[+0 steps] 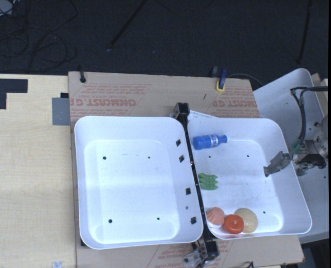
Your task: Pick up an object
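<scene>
The right bin holds several objects. A blue bottle lies on its side near the far left corner. A small green item rests by the left wall. Along the near edge sit a pinkish round piece, a red round piece and a beige round piece, close together. My gripper hangs over the right bin's right side, apart from all of these objects, with nothing visibly held.
The left bin sits beside the right one, with a black divider strip between them. Both stand on a cardboard sheet. Arm cabling and a white cover crowd the right side.
</scene>
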Motion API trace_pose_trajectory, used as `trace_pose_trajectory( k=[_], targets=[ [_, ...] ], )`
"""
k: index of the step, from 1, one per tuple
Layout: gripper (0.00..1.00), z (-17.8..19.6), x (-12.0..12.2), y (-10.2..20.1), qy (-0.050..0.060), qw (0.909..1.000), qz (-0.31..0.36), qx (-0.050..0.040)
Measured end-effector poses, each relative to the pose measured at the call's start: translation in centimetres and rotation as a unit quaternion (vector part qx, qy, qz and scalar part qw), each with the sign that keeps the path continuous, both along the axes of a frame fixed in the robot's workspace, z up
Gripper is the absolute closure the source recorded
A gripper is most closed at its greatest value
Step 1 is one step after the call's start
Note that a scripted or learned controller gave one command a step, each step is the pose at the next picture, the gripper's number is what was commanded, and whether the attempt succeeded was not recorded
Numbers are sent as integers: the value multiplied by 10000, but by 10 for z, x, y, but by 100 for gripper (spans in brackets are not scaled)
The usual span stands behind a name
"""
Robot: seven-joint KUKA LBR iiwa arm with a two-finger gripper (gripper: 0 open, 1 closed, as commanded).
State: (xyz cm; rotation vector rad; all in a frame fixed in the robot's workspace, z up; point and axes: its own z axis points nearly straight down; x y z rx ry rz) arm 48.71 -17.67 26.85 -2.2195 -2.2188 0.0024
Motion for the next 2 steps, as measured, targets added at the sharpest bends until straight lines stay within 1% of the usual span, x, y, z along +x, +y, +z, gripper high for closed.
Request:
trace_pose_trajectory(
  k=[1, 2],
  targets=[
    [0, 11, -12, -39, -9, 10000, -11, -13],
    [100, 21, -12, -38, -2, 10000, -4, 0]
  ],
)
